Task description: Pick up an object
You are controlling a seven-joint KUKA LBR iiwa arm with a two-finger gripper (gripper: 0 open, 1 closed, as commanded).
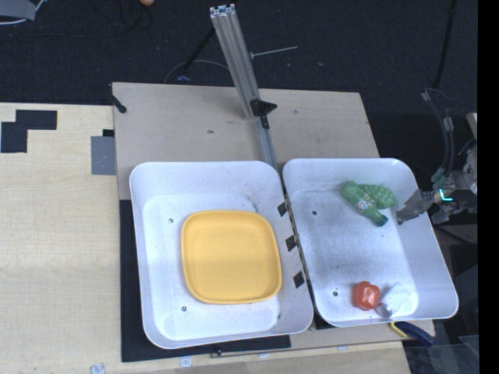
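The left bin (148,209) is carrying a yellow plate (231,256). In the right bin (421,287), a green toy (366,199) is lying near its far edge, just beside the gripper (412,208) poking over the right rim; whether it is gripping is unclear. A red object (365,295) is sitting by the near rim.

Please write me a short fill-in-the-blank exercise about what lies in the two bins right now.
1. The yellow plate lies in the ____ bin.
2. The green toy lies in the right bin, near its ____ corner.
3. The small object near the right bin's front edge is ____ in colour.
4. The gripper is at the right bin's ____ rim.

Missing words: left; far right; red; right
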